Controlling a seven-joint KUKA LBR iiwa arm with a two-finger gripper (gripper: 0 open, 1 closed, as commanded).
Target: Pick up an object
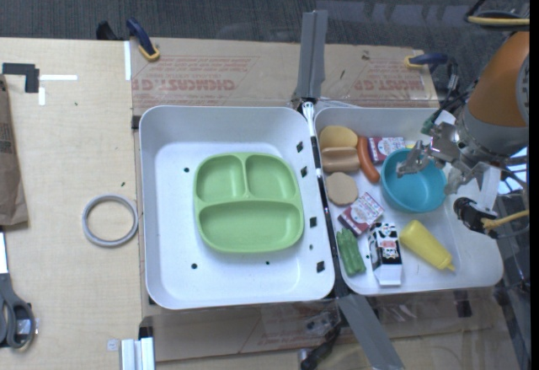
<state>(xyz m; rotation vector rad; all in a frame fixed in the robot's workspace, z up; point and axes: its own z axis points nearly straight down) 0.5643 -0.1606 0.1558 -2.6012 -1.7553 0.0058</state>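
The right bin holds several toy items: a blue bowl, a bun over a brown patty, a tan round piece, an orange-red sausage, a yellow bottle, a green packet, a black-and-white carton and small red-and-white packets. My gripper hangs over the far rim of the blue bowl, its fingertips close to or touching that rim. The arm comes in from the right.
The left bin holds a green divided plate. A tape ring lies on the bench to the left, and scissors at the lower left corner. A metal divider bar stands between the bins at the back.
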